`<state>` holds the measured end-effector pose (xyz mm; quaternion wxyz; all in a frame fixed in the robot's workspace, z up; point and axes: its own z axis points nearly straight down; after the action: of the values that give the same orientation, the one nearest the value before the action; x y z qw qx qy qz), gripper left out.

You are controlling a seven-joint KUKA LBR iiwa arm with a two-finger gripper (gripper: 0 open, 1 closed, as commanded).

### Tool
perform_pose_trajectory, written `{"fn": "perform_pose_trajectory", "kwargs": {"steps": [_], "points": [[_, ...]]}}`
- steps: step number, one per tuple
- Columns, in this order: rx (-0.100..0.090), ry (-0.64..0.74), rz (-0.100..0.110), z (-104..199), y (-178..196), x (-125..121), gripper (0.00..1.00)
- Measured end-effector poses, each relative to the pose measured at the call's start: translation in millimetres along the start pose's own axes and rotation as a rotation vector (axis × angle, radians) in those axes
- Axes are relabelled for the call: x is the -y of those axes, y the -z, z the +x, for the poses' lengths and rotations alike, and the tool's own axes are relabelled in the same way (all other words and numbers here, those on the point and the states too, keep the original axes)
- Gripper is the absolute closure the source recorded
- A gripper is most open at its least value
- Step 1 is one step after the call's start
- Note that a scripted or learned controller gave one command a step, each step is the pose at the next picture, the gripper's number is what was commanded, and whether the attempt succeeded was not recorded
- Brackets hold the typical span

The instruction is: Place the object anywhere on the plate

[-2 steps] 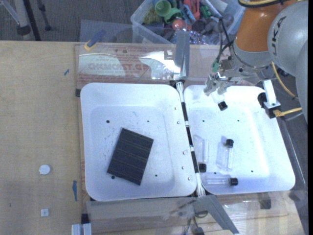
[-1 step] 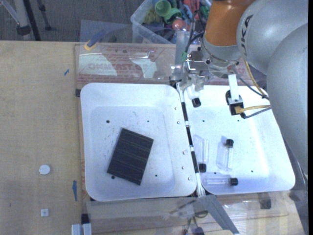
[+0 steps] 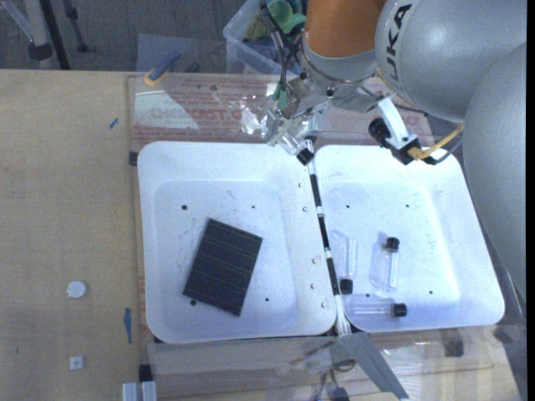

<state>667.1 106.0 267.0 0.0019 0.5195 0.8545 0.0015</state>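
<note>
1. Take the dark ribbed plate (image 3: 223,266) as your landmark. It lies flat and slightly turned in the left bin (image 3: 159,224), toward that bin's near side, with nothing resting on it. That makes it the open target for the task.

2. The candidate objects are three clear vials with black caps in the right bin (image 3: 435,190), all well to the right of the plate. One vial (image 3: 342,261) lies just past the divider between the bins, its cap toward the near side. A second vial (image 3: 385,264) lies further right, cap away from you. The third vial (image 3: 374,309) lies crosswise at the near wall. All three lie on their sides, so expect them to roll if nudged.

3. The gripper (image 3: 292,132) sits high beyond the plate, over the far rim where the two bins meet, and is not over any vial. Glare and cabling obscure the claw; I cannot tell whether it is released or clenched, and no vial shows in it.

4. Judgement: no object has reached the plate. The pick is still outstanding, and the arm must come toward the near side and rightward of the plate to reach a vial.

5. Risk: the vial beside the divider leaves little clearance for a grasp.
</note>
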Motion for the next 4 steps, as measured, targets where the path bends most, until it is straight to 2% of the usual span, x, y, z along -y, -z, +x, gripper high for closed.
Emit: {"fn": "perform_pose_trajectory", "kwargs": {"steps": [1, 2, 3, 4], "points": [[-0.001, -0.021, 0.000, 59.2, 42.3, -30.5, 1.00], [0.000, -0.117, 0.000, 96.7, 66.6, -50.3, 1.00], [0.000, -0.030, 0.001, 99.5, 133.7, -51.6, 1.00], [0.000, -0.498, 0.001, 102.3, 168.3, -39.4, 1.00]]}}
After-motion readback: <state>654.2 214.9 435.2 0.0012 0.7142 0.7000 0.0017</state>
